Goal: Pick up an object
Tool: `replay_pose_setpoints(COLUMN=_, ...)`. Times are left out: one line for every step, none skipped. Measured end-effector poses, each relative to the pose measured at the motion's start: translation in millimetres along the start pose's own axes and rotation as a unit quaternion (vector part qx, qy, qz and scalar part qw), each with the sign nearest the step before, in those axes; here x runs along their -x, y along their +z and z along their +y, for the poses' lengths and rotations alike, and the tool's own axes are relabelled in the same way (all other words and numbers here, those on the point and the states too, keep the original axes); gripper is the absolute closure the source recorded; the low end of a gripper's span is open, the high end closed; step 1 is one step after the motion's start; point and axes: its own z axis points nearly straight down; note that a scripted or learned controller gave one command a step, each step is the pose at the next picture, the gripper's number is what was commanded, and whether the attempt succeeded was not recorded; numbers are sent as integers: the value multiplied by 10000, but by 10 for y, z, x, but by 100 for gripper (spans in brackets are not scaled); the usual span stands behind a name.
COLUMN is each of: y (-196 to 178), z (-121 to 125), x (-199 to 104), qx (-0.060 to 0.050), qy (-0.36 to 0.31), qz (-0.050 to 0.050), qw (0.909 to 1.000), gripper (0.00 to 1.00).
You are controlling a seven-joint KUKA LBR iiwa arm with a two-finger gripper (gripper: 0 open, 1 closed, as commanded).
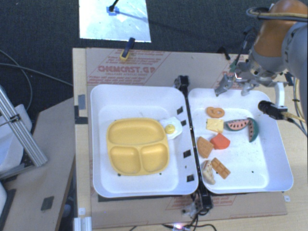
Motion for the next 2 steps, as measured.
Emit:
replay_pose_setpoints(y=894, z=-870, x=123, qx=-73, qy=29, qz=11, qw=10000, gripper=0)
replay_pose_setpoints(y=1021, z=-1220, x=-324, qx=44, qy=6, qz=-29, qw=10000, gripper=0)
